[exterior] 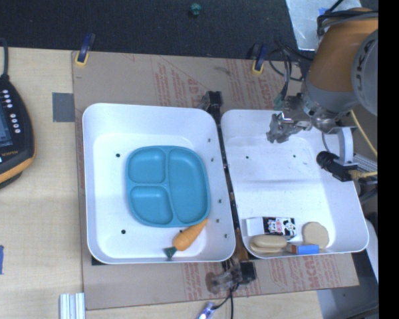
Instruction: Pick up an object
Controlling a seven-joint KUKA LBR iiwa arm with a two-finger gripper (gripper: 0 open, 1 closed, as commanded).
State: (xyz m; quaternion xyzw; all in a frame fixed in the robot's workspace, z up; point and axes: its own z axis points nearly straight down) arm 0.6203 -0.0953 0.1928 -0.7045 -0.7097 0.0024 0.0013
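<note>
Camera view looks down on two white bins placed side by side on a cardboard sheet point(186, 78).

Nearest to the camera, at the front edge of the right bin point(346, 205), several small objects lie together in one group. There is a small white carton with a black picture point(278, 226), a tan oval piece like a bread roll point(268, 244) just in front of it, a round beige disc like a cookie point(315, 233) to the right, and a small blue block point(307, 249) with an orange end touching the roll. Any of these can be the object to pick; all of them rest on the bin floor.

The left bin point(100, 178) holds a blue plate with three compartments point(167, 185) in its middle. An orange toy carrot point(189, 236) with a green end lies at the front of this bin, just beside the plate's near edge.

Farther back, the gripper point(280, 130) hangs over the far part of the right bin, well apart from the group of objects at the front. Nothing is seen between its fingers; whether they are open or closed I cannot tell. The grey arm with its orange band point(339, 52) enters from the right.

A black and orange handheld controller point(3, 128) lies on the bench at the far left.
</note>
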